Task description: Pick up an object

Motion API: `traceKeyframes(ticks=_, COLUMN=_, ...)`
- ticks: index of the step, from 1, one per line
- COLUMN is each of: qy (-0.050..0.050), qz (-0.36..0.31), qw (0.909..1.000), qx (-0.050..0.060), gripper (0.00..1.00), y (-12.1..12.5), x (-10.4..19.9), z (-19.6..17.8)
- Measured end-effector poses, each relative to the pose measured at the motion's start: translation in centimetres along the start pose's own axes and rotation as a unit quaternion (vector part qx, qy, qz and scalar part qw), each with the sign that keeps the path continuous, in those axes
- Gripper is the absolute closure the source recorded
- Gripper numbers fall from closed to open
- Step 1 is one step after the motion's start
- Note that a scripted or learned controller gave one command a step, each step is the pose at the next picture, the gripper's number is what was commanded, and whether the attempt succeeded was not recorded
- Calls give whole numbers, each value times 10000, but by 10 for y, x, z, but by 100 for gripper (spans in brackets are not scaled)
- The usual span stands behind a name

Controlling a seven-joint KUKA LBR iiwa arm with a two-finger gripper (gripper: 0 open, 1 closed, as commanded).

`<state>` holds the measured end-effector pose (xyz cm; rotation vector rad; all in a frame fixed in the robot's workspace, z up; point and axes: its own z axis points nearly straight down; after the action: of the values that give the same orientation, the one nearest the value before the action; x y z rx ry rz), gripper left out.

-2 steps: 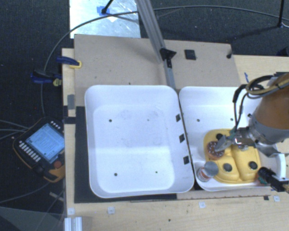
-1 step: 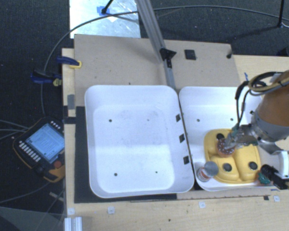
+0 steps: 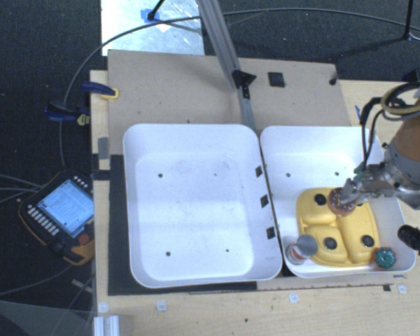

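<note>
Down in the right bin, near its front, lies a big yellow plastic toy with dark round spots on top. A small brown thing sits on the toy's top edge, right under the gripper. It is too small and blurry to name. The gripper hangs just over that spot, and how wide its claw stands cannot be told, or whether it has hold of anything. A little jar with a grey lid leans at the toy's front left corner. A small green ball rests at the front right corner. The grey arm comes in from the right. The left bin sits just beside the right one. A handheld controller with a lit screen lies on the dark floor, well apart to the left.
</note>
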<state>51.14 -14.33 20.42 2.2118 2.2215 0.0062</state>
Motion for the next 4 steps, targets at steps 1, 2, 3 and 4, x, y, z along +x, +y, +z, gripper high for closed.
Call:
traceKeyframes(ticks=1, qy=8, qz=3, qw=10000, qx=28, gripper=100, y=1, x=0, z=1)
traceKeyframes(ticks=2, qy=19, qz=-27, qw=10000, qx=25, gripper=100, y=19, x=44, z=6)
traceKeyframes(ticks=3, qy=19, qz=-31, qw=10000, qx=19, gripper=100, y=38, x=97, z=-10)
traceKeyframes(ticks=4, qy=23, qz=-37, qw=10000, qx=16, gripper=100, y=59, x=157, z=-21)
